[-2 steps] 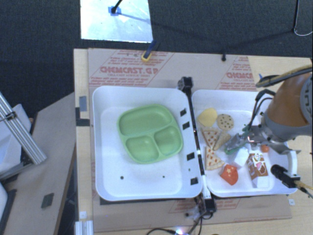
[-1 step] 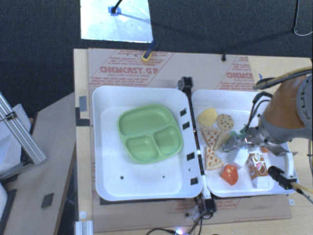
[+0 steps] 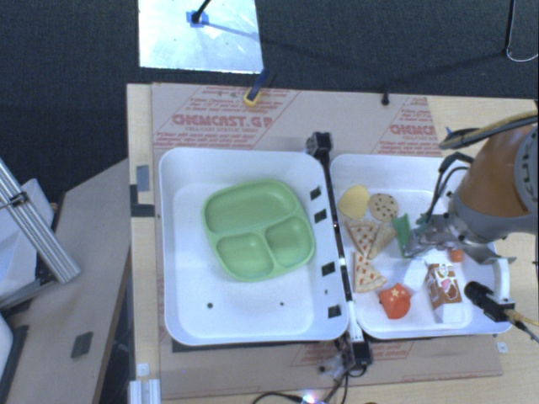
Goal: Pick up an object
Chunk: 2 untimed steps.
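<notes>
The right bin point(image 3: 421, 165) holds several toy foods: a yellow piece point(image 3: 354, 200), a round cookie point(image 3: 383, 206), two pizza slices point(image 3: 368, 236) point(image 3: 365, 273), a red tomato-like piece point(image 3: 394, 301), a small milk carton point(image 3: 441, 286) and a white block point(image 3: 414, 273). A green object point(image 3: 402, 228) lies near the bin's middle. My gripper point(image 3: 418, 242) hangs low over the right bin, just right of the green object and above the white block. The arm's orange band point(image 3: 504, 173) is behind it on the right.
The left bin point(image 3: 181, 251) contains a green divided plate point(image 3: 257, 228). A black divider with clips point(image 3: 330, 225) runs between the bins. A dark part of the arm point(image 3: 487, 300) reaches over the right bin's front right corner.
</notes>
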### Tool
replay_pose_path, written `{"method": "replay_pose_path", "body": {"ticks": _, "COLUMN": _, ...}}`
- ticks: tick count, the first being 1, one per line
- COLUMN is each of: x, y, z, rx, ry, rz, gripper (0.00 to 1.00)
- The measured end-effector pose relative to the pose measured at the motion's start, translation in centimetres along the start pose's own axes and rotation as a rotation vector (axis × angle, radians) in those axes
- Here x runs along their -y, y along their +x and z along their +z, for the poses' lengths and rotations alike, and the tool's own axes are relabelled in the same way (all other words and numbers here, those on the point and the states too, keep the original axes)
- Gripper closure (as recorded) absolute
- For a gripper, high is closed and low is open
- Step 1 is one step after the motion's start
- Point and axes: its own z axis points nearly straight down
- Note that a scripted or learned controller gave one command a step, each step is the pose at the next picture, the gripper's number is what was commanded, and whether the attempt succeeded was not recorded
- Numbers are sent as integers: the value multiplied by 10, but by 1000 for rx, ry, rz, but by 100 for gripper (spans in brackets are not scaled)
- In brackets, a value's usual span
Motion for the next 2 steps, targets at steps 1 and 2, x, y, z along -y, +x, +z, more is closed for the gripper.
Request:
{"method": "replay_pose_path", "body": {"ticks": 1, "x": 2, "y": -2, "z": -44, "rx": 2, "ry": 2, "rz": -2, "gripper": 100}}
{"method": "replay_pose_path", "body": {"ticks": 2, "x": 10, "y": -4, "z": -94, "rx": 3, "ry": 1, "rz": -2, "gripper": 100}}
